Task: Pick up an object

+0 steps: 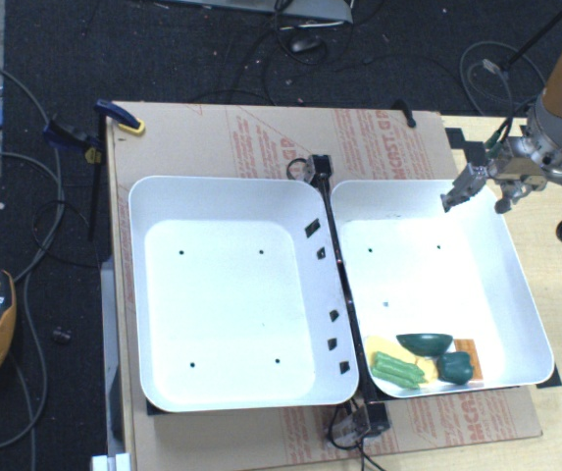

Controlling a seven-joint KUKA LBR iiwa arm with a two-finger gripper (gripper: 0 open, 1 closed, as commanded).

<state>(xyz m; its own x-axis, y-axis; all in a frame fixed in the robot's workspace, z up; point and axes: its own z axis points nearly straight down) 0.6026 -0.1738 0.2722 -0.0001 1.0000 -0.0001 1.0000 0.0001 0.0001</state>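
Several small objects lie bunched in the near corner of the right bin: a dark green bowl-shaped piece, a light green ridged piece, a teal lump, a yellow flat piece and an orange block. My gripper hangs over the far right corner of that bin, well away from the pile. Its two fingers stand apart with nothing between them.
The left bin sits beside the right one on a cardboard-covered bench. A black divider with clips runs between the bins. A blue-and-yellow clamp grips the bench's far left corner. Cables lie on the dark floor beyond.
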